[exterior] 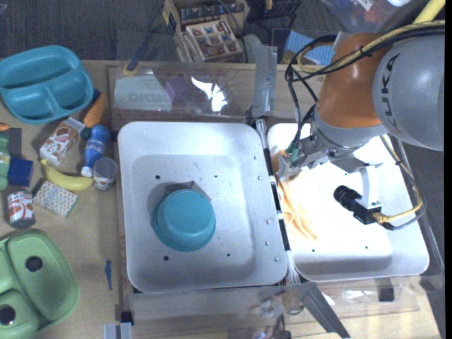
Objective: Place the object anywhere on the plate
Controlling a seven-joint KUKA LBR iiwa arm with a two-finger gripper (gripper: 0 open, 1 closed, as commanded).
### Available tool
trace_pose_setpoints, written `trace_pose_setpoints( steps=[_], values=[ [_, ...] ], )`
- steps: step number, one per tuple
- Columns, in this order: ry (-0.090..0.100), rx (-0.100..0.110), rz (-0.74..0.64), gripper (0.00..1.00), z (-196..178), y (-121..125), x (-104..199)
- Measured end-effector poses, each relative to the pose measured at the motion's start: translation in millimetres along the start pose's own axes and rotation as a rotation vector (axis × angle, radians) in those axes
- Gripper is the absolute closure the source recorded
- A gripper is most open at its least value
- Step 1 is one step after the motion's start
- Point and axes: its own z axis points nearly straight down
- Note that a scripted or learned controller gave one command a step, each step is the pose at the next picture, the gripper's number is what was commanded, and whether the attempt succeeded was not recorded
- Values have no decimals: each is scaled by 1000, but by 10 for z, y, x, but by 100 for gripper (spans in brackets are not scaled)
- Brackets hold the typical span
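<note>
From the overhead camera you see two shallow white bins with rounded corners set side by side on the wooden bench. The left bin (141, 154) has a matte, faintly speckled floor, and on it, a little left of centre, sits the plate (185, 219): round, teal, smooth plastic with a soft sheen and a raised rim.

The right bin (395, 260) is lit so hard that its floor washes out to plain white. The grey arm, with its glossy orange band (353, 83), comes down over that bin's upper half. The gripper (291, 158) hangs at the bin's left wall, near the divider between the bins. You cannot tell whether it is open or closed (it is small and blurred against the glare). A black blocky piece (353, 203) juts from the wrist with cables looped beside it.

The orange object (298, 214) lies in the right bin along its left wall, below the gripper. It is thin, pale and stringy, with curved strands, and you cannot tell whether the gripper touches it.

On the bench to the left lie a teal divided tray (46, 83), a banana (67, 177), a small blue bottle (95, 149) and a green moulded tray (32, 288).
</note>
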Motion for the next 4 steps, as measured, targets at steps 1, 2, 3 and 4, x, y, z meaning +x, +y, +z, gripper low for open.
trace_pose_setpoints(
  steps=[1, 2, 3, 4],
  values=[
    [0, -1, 116, 100, 7, -448, 943],
    [-1, -3, 36, 100, -135, -136, 1569],
    [2, -60, 59, 100, 523, -111, 1947],
    [0, -1, 80, 100, 231, -271, 2228]
  ],
)
